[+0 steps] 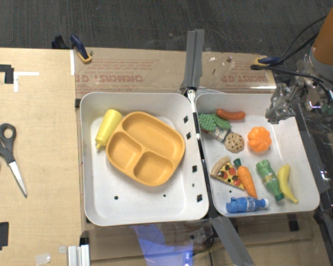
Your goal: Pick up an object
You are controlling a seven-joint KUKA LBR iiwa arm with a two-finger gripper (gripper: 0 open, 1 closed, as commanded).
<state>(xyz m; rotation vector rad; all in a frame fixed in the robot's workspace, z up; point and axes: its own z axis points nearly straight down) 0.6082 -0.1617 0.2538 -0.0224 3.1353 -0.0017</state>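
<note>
Hand (282, 105): over right bin's (306, 165) far corner; grip state unclear.
Nearby: toy pumpkin (259, 139), sausage (231, 114).
Left bin (94, 204): orange divided tray (145, 147).
Table (33, 148): scissors (6, 154).

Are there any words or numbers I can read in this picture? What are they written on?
Red printed lettering runs along the cardboard sheet behind the two bins; it appears mirrored or upside down and too blurred to read.
More red lettering on the same cardboard behind the right bin: also unreadable.
The blue bottle and the green bottle have labels too small to read.
No other text shows.
</note>
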